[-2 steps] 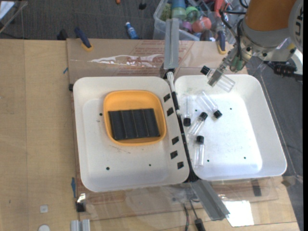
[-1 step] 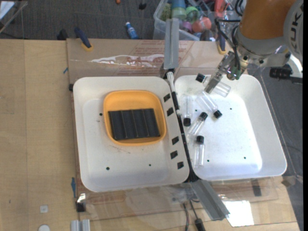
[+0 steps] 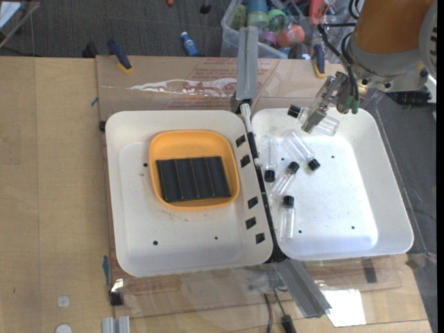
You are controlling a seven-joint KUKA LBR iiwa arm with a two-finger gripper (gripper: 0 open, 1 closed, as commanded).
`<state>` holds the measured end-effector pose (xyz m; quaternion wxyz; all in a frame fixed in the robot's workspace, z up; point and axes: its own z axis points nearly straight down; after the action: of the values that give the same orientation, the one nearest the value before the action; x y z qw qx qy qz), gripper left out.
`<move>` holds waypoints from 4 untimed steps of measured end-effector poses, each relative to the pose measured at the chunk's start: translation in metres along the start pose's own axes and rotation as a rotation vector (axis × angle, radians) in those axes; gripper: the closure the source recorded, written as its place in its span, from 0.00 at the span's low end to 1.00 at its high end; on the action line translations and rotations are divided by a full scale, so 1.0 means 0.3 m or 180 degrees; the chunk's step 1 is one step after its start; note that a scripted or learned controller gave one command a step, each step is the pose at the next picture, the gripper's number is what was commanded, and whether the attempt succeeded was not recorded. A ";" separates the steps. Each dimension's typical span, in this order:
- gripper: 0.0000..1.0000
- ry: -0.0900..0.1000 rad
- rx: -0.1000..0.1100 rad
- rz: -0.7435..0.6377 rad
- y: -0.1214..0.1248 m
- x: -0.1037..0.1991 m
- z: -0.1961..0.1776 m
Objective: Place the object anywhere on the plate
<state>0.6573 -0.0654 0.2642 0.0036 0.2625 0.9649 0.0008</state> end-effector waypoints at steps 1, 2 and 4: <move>1.00 0.0011 0.0001 -0.0610 -0.067 -0.010 -0.007; 1.00 -0.0002 -0.0002 -0.0649 -0.179 -0.112 -0.229; 1.00 -0.0014 -0.0002 -0.2144 -0.430 -0.283 -0.576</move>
<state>0.6639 -0.2197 0.4371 0.0058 -0.0710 0.9975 -0.0007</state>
